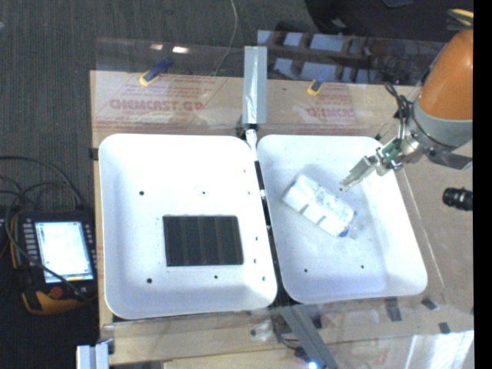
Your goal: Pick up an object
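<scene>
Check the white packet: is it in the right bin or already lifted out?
In. The white packet lies flat on the right bin's floor, with the end effector just above its upper edge.

Red lettering reading "CHEMCAST GP" is showing on the brown protective sheet (165, 102) lying just behind the left bin (123, 206), running along that bin's far edge; a second red print of the same kind is sitting on the sheet (330, 112) behind the right bin (400, 283), but it is appearing too faint and broken to read with certainty; the lit screen of the handheld pendant (61, 248) left of the left bin is showing content too small to make out
</scene>
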{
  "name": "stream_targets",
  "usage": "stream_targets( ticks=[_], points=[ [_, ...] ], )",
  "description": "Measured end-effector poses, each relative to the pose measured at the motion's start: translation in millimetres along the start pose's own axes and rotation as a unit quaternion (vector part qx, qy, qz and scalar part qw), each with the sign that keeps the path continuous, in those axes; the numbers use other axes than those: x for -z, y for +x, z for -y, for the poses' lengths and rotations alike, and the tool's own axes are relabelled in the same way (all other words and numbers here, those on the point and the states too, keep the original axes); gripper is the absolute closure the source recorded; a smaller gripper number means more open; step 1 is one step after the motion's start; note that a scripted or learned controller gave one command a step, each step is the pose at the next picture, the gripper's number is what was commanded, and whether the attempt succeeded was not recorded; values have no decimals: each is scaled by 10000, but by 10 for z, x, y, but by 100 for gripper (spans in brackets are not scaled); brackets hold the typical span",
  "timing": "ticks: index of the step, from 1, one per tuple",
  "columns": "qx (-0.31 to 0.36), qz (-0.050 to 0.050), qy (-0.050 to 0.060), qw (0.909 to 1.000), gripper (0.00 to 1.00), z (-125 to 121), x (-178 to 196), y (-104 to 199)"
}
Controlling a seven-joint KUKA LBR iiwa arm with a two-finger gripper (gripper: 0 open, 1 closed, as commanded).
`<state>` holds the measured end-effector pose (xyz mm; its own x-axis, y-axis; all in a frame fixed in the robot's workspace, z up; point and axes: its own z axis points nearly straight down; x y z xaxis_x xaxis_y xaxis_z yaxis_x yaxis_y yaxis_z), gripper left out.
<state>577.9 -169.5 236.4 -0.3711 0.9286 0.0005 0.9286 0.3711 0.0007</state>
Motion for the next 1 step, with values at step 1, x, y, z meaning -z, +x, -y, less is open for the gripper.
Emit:
stream_targets(
  ticks=[1],
  points=[
    [-760,3,6,9971,0,-788,-379,74]
  ],
)
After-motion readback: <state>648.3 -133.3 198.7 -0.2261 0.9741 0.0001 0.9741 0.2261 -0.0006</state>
